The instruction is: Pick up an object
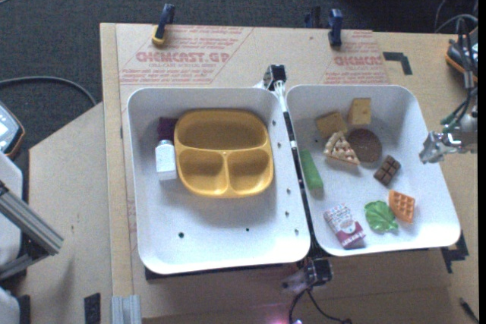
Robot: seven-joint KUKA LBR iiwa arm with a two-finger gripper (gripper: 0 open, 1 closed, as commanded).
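The right bin (425, 125) holds several small toy foods. A tan block (332, 123) and a yellow block (360, 111) lie at its back. In front of them are a pie slice (342, 149) and a brown round cookie (366, 145). A chocolate bar (386, 170), an orange waffle (402, 205), a green leaf (380, 216) and a red-and-white carton (345, 226) lie toward the front. A green cucumber (310, 169) rests along the left wall. My gripper (439, 146) hangs over the bin's right rim, apart from all of them.
The left bin (144, 224) carries a yellow divided plate (223, 152), a white bottle (165, 160) and a dark purple item (167, 126) beside it. Clamps (162, 23) (335, 25) stand on the bench's far edge. Cables lie at the far right.
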